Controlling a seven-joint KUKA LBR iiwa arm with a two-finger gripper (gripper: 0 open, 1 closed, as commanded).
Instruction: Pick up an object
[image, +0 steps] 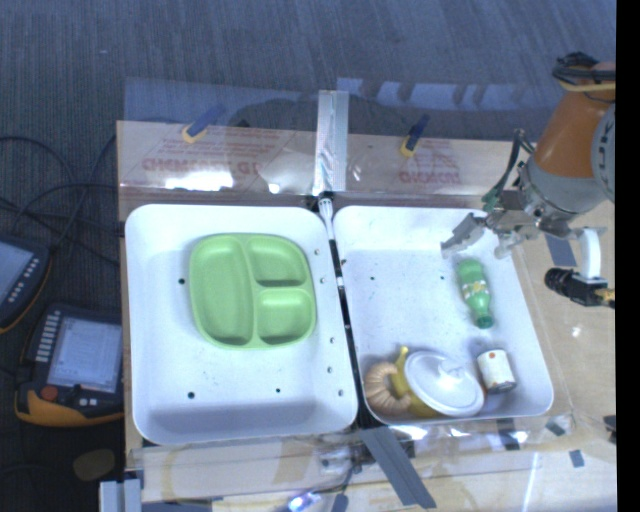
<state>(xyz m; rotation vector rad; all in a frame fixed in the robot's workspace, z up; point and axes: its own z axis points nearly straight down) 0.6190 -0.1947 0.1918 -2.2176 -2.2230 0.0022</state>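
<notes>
— Two white bins sit side by side on the surface. Which one has the things for picking?

— It is the right bin (520, 300), the one on the arm's side. The left bin (150, 300) carries a green divided plate (252, 290) with three compartments; it looks like smooth, stiff plastic.

— And where is the pincer (492, 232)?

— It hovers over the far part of the right bin, close to the right wall. Its fingers stand apart and nothing is between them. Just beside it, toward the near edge, lies a small green bottle (474, 291) on its side, with its cap end pointing to the near edge.

— This bottle, how will it handle, in your opinion?

— I judge it light and rigid, but round and smooth, so it may roll or slip out. I would take it across the middle of the body, with the fingers on both long sides.

— What other things are there?

— At the near edge of the right bin there is a small can (496, 369) with a white top, standing near the right corner. Next to it is a white round lid (446, 384) with a knob, resting over something yellow (402, 372). A brown woven ring (384, 388) touches that, and it looks rough and soft. The lid seems hard and glossy, less easy to grip.
</notes>
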